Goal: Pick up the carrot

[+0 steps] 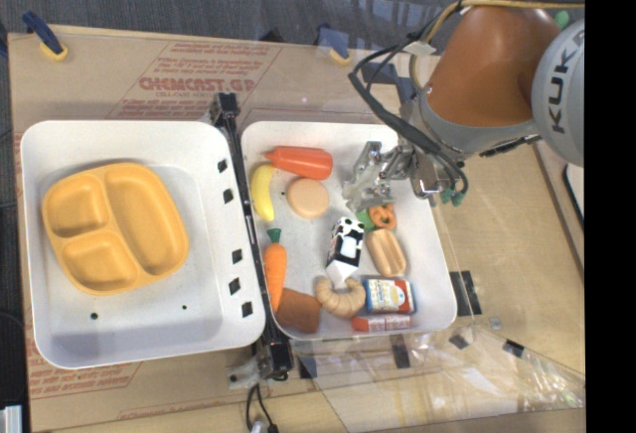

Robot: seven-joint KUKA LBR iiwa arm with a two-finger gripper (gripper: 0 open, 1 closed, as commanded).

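Observation:
The carrot (274, 268) is orange with a green top and lies lengthwise along the left side of the right bin (433, 240), below a yellow banana (261, 192). My gripper (364, 176) hangs over the upper middle of the same bin, up and to the right of the carrot and well apart from it. Its metal fingers (371, 157) are open with nothing between them. The arm's grey and orange wrist (482, 64) reaches in from the upper right.
Around the carrot lie a brown block (297, 311), a red-orange vegetable (299, 161), a tan disc (308, 198), a black-and-white carton (345, 246), a hot dog (387, 252), a pretzel (343, 296) and a small can (389, 296). The left bin (60, 342) holds a yellow divided plate (114, 224).

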